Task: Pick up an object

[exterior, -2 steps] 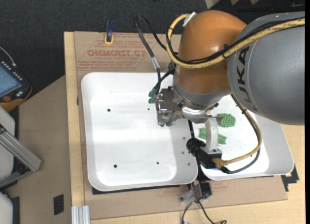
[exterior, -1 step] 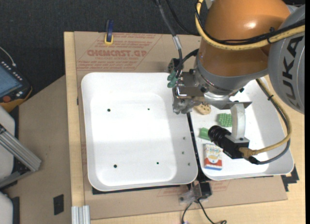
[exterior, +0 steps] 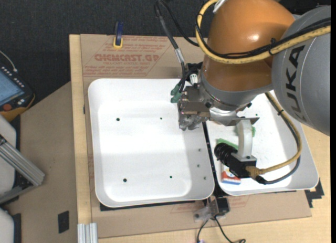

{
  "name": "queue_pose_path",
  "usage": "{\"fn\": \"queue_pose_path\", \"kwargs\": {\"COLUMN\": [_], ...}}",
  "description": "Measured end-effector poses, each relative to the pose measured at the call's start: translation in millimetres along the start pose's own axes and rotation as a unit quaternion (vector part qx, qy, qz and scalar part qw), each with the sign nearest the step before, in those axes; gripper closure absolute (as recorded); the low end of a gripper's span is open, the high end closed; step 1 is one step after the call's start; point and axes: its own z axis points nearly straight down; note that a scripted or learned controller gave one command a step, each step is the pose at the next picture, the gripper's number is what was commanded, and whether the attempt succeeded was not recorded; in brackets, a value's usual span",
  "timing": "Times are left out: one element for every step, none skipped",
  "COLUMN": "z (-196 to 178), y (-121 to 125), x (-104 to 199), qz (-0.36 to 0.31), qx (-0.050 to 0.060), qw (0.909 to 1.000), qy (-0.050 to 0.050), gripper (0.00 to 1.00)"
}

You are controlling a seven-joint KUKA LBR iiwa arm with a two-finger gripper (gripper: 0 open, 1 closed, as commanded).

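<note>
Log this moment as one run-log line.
arm: over the bins' shared edge | gripper: low at left bin right rim, grasp unconfirmed | right bin: small objects, partly hidden by arm | pick: not confirmed

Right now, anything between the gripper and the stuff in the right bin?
Can't tell. The arm's wrist covers most of the right bin. A few objects show at its near end, partly behind the cable connector. The gripper sits over the divide between the bins, its fingertips hidden.
</note>
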Motion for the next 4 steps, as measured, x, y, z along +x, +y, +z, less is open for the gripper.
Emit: {"fn": "queue_pose_path", "kwargs": {"z": [50, -42, -74, -82], "y": [0, 1, 1, 1], "x": [-51, -3, 12, 12], "qz": [0.003, -0.003, -0.001, 0.0], "qx": [0.001, -0.008, -0.006, -0.005], "qw": [1.0, 1.0, 1.0, 1.0], "qy": [-0.001, 0.003, 0.001, 0.001], "gripper": [1.0, 1.0, 1.0, 1.0]}}
